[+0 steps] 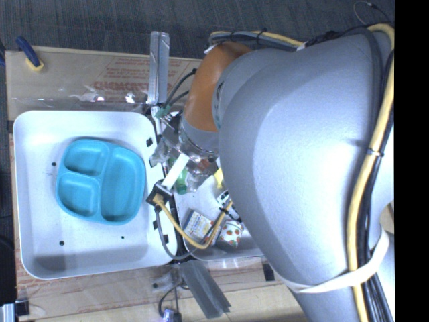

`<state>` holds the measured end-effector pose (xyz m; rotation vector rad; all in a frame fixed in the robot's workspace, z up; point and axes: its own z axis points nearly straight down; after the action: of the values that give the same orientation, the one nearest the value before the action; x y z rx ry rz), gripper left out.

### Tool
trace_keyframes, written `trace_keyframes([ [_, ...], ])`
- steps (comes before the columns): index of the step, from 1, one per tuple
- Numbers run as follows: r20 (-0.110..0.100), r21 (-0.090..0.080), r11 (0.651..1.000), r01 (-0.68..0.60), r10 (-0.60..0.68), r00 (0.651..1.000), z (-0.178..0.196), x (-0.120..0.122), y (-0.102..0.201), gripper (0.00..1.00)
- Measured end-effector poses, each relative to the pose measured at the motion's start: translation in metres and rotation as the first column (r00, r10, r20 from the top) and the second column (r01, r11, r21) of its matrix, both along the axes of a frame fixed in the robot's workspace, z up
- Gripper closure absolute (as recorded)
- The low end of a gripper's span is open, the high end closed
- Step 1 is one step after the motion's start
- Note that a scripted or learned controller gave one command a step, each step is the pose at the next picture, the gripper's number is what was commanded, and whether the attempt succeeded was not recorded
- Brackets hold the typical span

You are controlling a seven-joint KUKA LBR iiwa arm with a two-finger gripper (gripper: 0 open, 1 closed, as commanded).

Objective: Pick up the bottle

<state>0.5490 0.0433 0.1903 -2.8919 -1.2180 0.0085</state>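
Brown desk [74,72] with faint red print, seen from above. Dark grey carpet [100,5] runs along the top edge. A blue clip [29,52] sits at the desk's top-left corner. Two white bins lie side by side. The left bin [33,247] holds one blue divided plate [100,180], lying flat and well apart from everything else. A grey metal strip [159,62] stands at the top of the gap between the bins, and another [204,290] lies at the bottom.

The grey arm [301,153] with its orange band covers most of the right bin [204,203]. The wrist is low over that bin's left part. Jaws are hidden under the wrist hardware, so I cannot tell if they are spread or pressed together.

What looks like the bottle [190,180], clear with a green bit, lies in the right bin right under the wrist; contact is unclear. Below it are a small printed packet [196,225] and a small round red-and-white thing [231,234], near each other.
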Motion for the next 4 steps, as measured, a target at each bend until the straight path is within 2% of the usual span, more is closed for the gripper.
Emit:
trace_keyframes([
  [1,0.039,-0.012,0.984,0.177,-0.176,0.984,-0.051,-0.015,0.026,0.0],
  [2,0.001,-0.002,0.974,0.228,-0.228,0.974,0.007,0.012,0.125,0.0],
  [3,-0.002,-0.001,0.999,0.051,-0.051,0.999,-0.033,0.006,0.087,0.0],
  [4,0.006,-0.001,0.895,0.447,-0.447,0.895,-0.078,0.086,0.084,0.0],
])
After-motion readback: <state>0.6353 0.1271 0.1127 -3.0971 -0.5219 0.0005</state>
